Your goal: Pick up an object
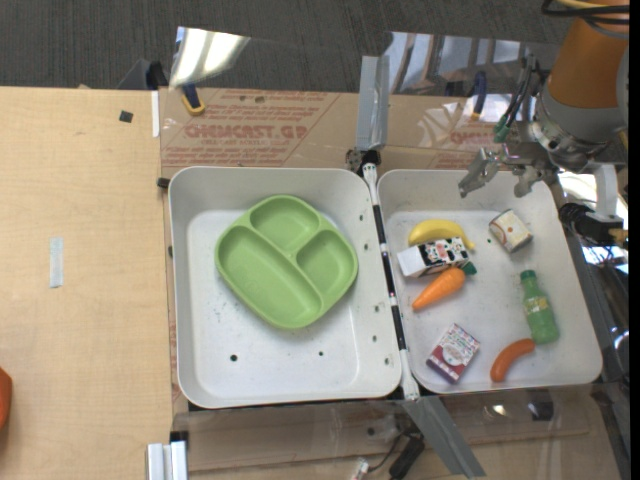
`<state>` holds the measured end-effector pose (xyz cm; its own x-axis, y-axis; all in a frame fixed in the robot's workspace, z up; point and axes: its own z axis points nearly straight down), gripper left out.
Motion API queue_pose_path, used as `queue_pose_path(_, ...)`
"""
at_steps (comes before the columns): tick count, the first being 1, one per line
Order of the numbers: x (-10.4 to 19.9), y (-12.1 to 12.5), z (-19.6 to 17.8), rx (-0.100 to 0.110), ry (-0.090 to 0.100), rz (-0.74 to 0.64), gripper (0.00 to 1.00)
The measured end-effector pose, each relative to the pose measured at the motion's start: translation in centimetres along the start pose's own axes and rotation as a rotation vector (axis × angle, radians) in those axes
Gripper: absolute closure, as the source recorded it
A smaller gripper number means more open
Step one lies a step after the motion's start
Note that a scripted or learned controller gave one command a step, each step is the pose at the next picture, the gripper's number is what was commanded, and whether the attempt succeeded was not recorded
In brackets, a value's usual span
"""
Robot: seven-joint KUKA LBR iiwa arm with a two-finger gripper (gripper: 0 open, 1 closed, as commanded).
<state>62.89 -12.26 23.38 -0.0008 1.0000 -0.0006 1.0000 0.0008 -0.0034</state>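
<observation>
The right bin (pixel 575 268) holds several small items: a yellow banana (pixel 437 232), a black-and-white carton (pixel 432 257), an orange carrot (pixel 440 288), a white cube-shaped box (pixel 510 231), a green bottle (pixel 538 308), a pink packet (pixel 453 352) and an orange sausage-shaped piece (pixel 512 359). My gripper (pixel 505 180) hangs over the bin's far edge, above and slightly behind the white box. Its fingers are spread open with nothing between them.
A green divided plate (pixel 288 260) lies in the left bin (pixel 190 298). A metal ridge (pixel 383 268) separates the two bins. Cardboard (pixel 250 128) lies behind them, and the wooden bench top (pixel 80 268) extends to the left.
</observation>
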Motion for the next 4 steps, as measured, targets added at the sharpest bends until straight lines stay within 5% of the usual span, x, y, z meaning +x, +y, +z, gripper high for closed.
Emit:
queue_pose_path(1,-2.7,-1.8,14.3,-0.003,0.0,-0.093,0.0)
queue_pose_path(2,-2.9,-1.8,13.4,-0.004,0.0,-0.088,1.0)
queue_pose_path(3,-2.9,-1.8,13.4,-0.003,0.0,-0.088,0.0)
queue_pose_path(4,-1.1,-6.2,14.3,-0.001,0.0,-0.092,0.0)
